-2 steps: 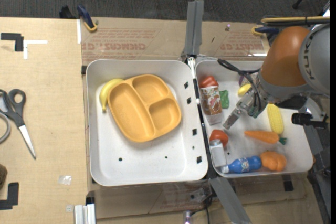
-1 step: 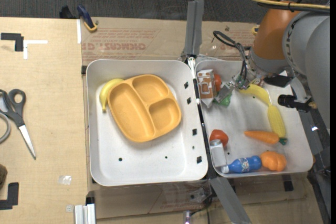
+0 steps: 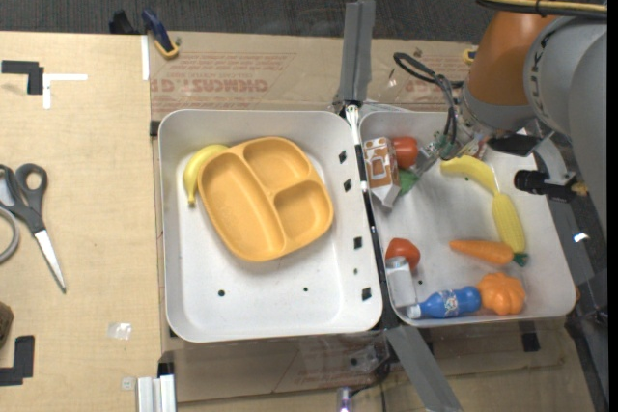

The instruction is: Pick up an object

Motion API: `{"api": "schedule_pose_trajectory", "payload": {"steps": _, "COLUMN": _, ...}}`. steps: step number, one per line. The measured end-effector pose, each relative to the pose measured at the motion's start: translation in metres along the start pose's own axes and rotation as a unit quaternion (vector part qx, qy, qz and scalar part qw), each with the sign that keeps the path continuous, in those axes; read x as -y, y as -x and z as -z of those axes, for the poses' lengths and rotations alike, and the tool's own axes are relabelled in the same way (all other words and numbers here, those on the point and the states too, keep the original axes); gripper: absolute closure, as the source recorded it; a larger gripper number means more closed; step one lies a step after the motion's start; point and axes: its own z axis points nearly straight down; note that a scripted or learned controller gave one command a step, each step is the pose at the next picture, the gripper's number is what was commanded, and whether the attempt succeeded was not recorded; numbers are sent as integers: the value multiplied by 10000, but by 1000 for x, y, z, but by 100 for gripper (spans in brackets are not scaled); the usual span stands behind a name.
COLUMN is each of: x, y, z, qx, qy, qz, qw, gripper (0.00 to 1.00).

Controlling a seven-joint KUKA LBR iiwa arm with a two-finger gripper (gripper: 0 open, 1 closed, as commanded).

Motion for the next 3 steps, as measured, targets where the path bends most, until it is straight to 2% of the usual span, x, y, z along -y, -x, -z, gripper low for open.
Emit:
{"api": "schedule_pose_trajectory", "payload": {"steps": 1, "x": 25, "y": 12, "z": 30, "qx": -21, "qy": 1, "qz": 776, "qw": 9970, "gripper": 100}}
{"api": "schedule_pose_trajectory", "payload": {"steps": 2, "x": -12, "y": -40, "z": 131, "qx": -24, "qy": 7, "qz": 1039, "qw": 9946, "gripper": 100}}
{"api": "schedule_pose_trajectory", "payload": {"steps": 3, "x": 30, "y": 1, "z": 49, "qx": -28, "qy": 2, "qz": 1357, "qw": 9907, "gripper": 100}}
